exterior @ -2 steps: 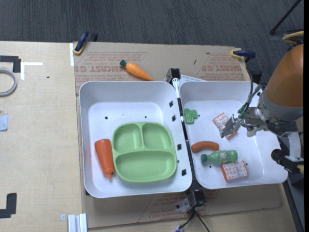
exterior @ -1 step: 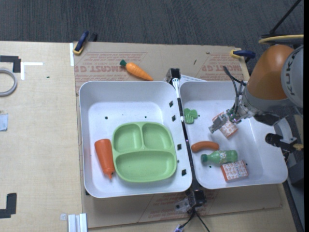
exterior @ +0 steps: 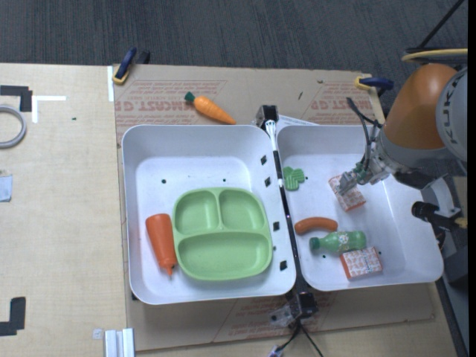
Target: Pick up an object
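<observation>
camera view puts my gripper [exterior: 355, 178] low over the right white bin [exterior: 416, 266] near its far edge, touching a small red-and-white carton [exterior: 348, 193]; i cannot tell its state. toward that bin's near edge lie an orange sausage [exterior: 315, 224], a green plastic bottle [exterior: 338, 242] and a second red-and-white carton [exterior: 361, 262].

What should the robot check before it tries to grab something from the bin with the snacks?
1. Gripper is over the right bin: ok.
2. Gripper sits at the small red-and-white packet: ok.
3. Packet is held: cannot tell.
4. Sausage and green bottle lie apart from that packet: ok.
5. Second packet touches the bottle, crowded pick: not ok.
</observation>
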`<state>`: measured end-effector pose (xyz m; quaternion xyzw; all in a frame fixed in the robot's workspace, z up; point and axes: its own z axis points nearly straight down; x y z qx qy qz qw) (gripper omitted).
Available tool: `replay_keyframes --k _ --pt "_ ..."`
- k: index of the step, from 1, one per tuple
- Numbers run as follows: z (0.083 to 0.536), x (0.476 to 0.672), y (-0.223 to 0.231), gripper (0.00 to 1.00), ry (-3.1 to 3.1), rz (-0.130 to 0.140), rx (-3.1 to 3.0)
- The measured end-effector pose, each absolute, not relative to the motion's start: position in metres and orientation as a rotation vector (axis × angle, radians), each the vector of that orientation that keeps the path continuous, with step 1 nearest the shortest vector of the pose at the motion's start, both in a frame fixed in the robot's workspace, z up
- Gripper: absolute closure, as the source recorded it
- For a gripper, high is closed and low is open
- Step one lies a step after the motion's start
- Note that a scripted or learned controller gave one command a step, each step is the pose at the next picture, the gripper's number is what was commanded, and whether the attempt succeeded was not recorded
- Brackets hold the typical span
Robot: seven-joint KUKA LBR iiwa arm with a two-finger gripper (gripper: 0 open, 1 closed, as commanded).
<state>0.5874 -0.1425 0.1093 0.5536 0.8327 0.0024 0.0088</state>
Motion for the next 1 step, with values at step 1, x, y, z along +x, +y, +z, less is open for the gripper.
replay_keyframes --k 1 --pt "0.2199 0.5397 -0.0704 1.0 2.657 0.001 1.674"
